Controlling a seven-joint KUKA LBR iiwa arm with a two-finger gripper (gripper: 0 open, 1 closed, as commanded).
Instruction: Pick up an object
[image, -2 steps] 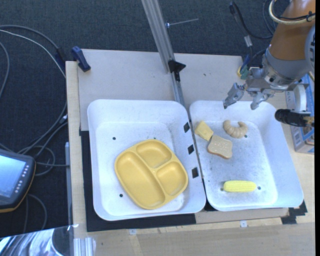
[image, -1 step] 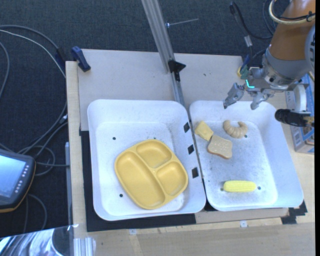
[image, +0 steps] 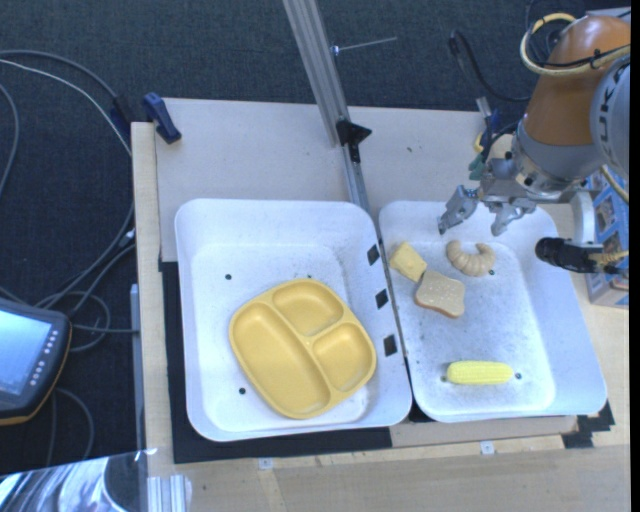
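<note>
The arm (image: 570, 90), grey with an orange band above the wrist, enters from the right side of the camera view and is positioned over the far end of the right bin (image: 560, 340). The pincer (image: 484, 212) hangs above that bin's far rim, with its two fingers spread apart; nothing lies between them. One finger (image: 455, 212) points toward the gap between the bins, the other (image: 510, 213) toward the right wall.

The right bin contains four food items. A croissant (image: 471, 258) lies just below the pincer, curved, with its ends pointing toward the near side; it is close to the fingertips, but contact cannot be confirmed. A yellow cheese wedge (image: 407, 262) lies near the bin's left wall. A slice of bread (image: 440, 294) lies just beside the cheese wedge, on its near-right side, and near the croissant. A corn cob (image: 480, 373) lies on its side near the bin's near wall, well apart from the other three items.

The left bin (image: 200, 300) contains a yellow divided plate (image: 302, 346) with three compartments, set toward the near side.

Both bins rest side by side on the counter (image: 260, 150). A metal pole (image: 325, 80) rises at a slant from the counter behind the bins. A blue clamp (image: 161, 117) sits at the far-left corner of the counter.
</note>
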